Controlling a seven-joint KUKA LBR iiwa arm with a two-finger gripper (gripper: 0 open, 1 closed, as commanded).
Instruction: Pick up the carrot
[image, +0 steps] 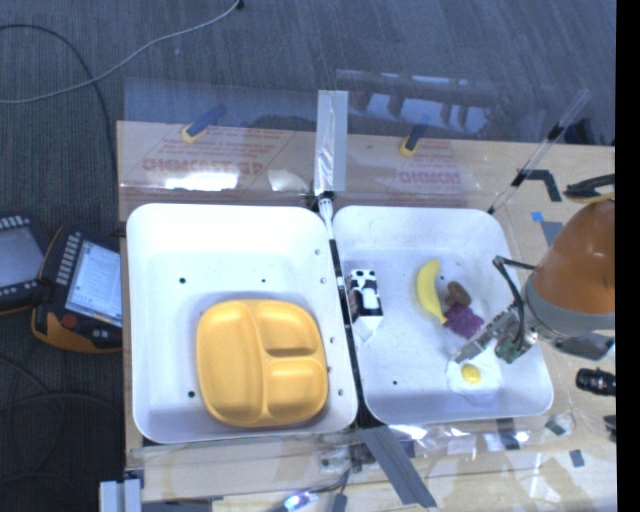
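Note:
My gripper (480, 345) hangs low over the right side of the right bin (400, 400), reaching in from the right under the arm's orange band (590, 260). It is just right of a purple toy (463, 320) and just above a fried-egg toy (471, 375). A yellow banana (431, 289) lies to the left of the purple toy, and a small brown piece (457, 294) sits between them. I cannot pick out an orange carrot shape among these items.
A black-and-white item (366, 293) lies at the right bin's left wall. The left bin (160, 250) holds a yellow divided tray (262, 360). A tablet (85, 290) sits off the bench at far left.

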